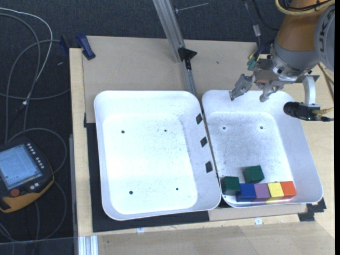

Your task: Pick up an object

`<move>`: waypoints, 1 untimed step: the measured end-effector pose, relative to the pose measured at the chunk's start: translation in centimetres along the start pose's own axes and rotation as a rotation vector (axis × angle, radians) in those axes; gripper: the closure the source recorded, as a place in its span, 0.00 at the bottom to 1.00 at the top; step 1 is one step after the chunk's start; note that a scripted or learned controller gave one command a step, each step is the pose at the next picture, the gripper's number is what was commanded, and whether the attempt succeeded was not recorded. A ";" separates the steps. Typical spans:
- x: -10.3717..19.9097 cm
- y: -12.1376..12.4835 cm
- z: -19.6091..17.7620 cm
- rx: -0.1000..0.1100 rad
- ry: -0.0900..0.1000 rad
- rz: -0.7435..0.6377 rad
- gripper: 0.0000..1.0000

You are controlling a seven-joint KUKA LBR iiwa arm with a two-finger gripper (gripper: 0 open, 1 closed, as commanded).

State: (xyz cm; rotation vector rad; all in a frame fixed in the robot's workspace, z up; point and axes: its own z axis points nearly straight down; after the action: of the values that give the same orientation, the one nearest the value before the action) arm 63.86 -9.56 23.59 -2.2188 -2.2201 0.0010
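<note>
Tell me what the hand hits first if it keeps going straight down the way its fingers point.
Most likely the bare white floor at the far end of the right bin. The hand hangs open above that rim, well away from the blocks at the near end. Depth is uncertain.

Tan bench (133, 62) bears two white bins (149, 153) (260, 137) side by side, touching.

My gripper (251, 93) hangs open above the right bin's (297, 126) far rim, nothing between its fingers. Blocks line the near edge: green (253, 173), blue (247, 190), purple (262, 190), yellow (275, 189), orange (288, 187).
</note>
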 end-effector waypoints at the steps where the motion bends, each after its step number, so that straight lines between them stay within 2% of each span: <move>1: -4.6 -1.4 -1.2 -0.004 -0.003 0.004 0.00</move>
State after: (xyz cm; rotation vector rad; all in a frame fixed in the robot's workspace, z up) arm 62.46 -14.17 24.80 -2.2265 -2.2197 0.0004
